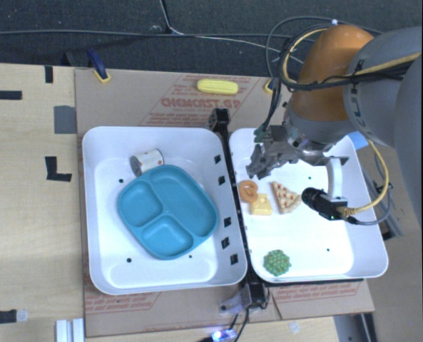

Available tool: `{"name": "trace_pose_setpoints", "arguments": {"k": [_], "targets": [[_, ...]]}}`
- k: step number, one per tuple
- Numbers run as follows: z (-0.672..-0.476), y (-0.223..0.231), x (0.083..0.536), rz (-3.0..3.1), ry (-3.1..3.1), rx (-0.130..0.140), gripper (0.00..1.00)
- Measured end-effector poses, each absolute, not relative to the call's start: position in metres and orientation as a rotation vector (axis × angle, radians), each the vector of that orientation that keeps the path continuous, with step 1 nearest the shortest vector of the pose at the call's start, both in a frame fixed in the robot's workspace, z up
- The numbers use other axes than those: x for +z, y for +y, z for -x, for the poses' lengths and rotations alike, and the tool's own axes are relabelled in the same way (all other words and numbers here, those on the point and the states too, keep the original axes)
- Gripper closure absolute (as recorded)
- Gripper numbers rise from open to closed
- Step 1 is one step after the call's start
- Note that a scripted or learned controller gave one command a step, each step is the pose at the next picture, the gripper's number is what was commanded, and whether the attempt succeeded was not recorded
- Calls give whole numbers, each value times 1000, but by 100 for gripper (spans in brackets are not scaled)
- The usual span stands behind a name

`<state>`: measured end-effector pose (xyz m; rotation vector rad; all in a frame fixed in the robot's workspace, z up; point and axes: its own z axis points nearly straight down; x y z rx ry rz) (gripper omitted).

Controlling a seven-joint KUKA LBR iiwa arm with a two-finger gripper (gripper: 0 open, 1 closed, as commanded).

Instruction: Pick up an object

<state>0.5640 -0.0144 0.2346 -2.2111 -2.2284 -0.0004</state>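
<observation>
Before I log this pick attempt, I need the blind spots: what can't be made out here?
- Claw: too dark and small in the camera view to tell open, shut or holding anything.
- Right bin: its upper part is hidden by the arm.
- Small cup by the blue tray: contents hidden, it lies sideways.

"CHEMCAST GP" on cardboard sheet point(175, 102)

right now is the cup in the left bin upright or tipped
Tipped: the cup lies on its side beside the blue tray, its open mouth facing left.
</observation>
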Motion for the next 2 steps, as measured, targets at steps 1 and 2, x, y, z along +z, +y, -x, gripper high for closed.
{"name": "trace_pose_setpoints", "arguments": {"k": [1, 2], "targets": [[-583, 46, 235, 2211, -2229, -1, 100], [-594, 92, 227, 2214, -2227, 2, 100]]}}
